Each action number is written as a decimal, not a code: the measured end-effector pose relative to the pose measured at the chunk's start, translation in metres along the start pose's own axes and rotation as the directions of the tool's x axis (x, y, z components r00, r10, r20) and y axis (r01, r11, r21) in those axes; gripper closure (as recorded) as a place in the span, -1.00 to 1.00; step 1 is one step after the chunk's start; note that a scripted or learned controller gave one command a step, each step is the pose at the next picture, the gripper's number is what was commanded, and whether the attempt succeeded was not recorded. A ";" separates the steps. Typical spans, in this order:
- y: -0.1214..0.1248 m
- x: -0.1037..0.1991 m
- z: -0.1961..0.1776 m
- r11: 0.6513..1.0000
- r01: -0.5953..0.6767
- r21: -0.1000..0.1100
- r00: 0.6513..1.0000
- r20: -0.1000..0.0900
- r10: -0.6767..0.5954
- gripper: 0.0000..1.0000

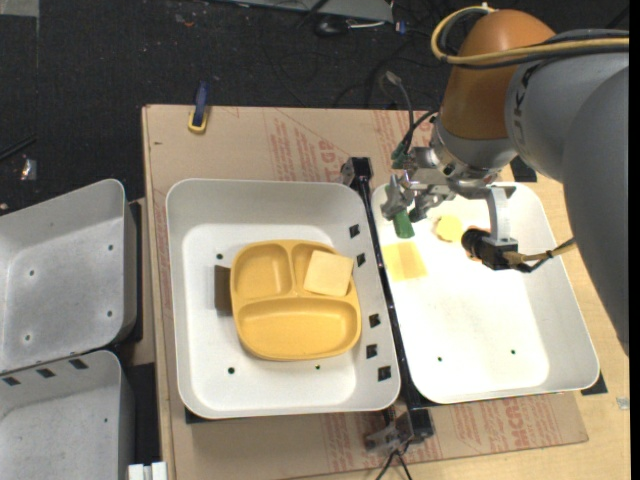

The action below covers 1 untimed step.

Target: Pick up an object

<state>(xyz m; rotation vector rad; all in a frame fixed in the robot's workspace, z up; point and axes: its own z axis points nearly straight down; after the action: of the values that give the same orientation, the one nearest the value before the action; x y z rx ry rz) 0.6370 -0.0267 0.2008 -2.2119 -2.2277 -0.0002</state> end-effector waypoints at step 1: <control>-0.001 0.053 -0.020 1.000 0.001 -0.004 1.000 0.000 -0.001 1.00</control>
<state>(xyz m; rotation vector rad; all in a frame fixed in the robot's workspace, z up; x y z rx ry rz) 0.6352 0.0262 0.2211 -2.2128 -2.2308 -0.0053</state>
